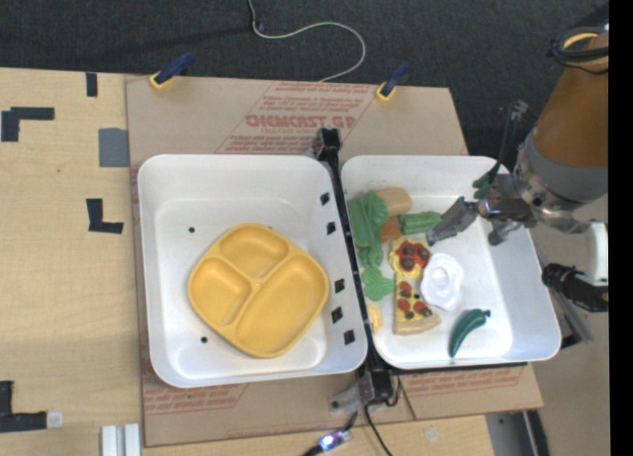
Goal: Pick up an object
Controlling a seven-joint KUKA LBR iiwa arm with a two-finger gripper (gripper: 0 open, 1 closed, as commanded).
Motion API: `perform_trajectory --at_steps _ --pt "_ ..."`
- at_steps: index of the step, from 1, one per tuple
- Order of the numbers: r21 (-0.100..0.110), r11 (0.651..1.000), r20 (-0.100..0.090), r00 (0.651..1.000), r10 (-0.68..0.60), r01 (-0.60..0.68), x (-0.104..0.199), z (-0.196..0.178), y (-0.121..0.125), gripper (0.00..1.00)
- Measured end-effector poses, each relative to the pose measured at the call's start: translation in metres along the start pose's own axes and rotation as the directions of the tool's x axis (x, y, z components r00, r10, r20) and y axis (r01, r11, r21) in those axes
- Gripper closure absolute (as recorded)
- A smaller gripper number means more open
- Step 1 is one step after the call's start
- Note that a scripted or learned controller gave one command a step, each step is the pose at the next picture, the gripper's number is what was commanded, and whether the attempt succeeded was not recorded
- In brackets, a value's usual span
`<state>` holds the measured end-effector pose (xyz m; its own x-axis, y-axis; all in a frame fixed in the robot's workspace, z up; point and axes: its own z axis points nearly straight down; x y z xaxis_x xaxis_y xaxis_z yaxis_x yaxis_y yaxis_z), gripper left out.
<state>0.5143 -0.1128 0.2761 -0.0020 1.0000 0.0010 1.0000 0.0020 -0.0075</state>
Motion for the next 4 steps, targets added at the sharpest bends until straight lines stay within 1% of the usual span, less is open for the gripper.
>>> perform_trajectory --at_steps 1,2,3,4 --pt "0.007 1.0 -0.001 1.0 0.002 -0.002 -0.009 0.061 0.002 0.0" --pt "0.006 1.0 -0.001 1.0 0.0 0.0 -0.005 0.114 0.01 0.0" --pt "0.007 1.0 -0.002 1.0 0.0 0.0 0.003 0.164 0.008 0.0" --pt "-0.001 1.0 0.0 1.0 0.001 -0.001 0.003 0.193 0.008 0.0"
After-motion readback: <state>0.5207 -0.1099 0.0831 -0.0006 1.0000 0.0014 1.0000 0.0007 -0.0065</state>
